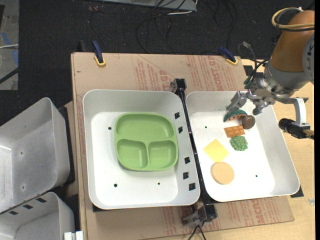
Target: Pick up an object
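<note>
At the upper right of the frame, the gripper [248, 105] hangs over the right bin [280, 174] with fingers spread, above a small brown-and-teal object [240, 118], gripping nothing.

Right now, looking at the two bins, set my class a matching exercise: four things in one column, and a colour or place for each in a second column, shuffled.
Column one:
1. divided plate
2. square slice
3. round disc
4. bumpy broccoli-like piece

Column two:
A. tan, nearest the right bin's front edge
B. dark green, in the right bin
C. light green, in the left bin
D. yellow, between the bumpy piece and the disc

Pairs: 1-C, 2-D, 3-A, 4-B
</note>
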Controlling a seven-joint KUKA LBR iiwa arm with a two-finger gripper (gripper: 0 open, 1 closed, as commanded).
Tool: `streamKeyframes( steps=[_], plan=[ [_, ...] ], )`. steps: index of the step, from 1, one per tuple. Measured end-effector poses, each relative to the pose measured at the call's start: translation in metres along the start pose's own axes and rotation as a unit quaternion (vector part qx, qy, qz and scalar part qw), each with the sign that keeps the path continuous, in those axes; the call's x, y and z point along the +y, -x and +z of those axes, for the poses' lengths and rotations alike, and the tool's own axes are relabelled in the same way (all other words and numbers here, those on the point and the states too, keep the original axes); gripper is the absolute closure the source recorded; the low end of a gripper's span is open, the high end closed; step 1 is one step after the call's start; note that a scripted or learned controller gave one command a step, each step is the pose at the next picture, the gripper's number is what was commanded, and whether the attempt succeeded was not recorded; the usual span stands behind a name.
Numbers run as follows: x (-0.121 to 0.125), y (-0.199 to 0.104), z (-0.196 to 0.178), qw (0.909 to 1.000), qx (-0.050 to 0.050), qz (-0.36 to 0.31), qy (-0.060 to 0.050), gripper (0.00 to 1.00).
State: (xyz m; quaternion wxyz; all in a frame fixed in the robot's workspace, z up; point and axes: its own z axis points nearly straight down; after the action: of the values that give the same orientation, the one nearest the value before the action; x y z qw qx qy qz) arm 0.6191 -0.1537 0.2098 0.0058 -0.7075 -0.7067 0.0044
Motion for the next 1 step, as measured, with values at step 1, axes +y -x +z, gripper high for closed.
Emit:
streamKeyframes(
  steps=[1],
  plan=[
    [0.0028,-0.0005,-0.0090,1.0000,-0.001,-0.001,0.007,0.00]
  ],
)
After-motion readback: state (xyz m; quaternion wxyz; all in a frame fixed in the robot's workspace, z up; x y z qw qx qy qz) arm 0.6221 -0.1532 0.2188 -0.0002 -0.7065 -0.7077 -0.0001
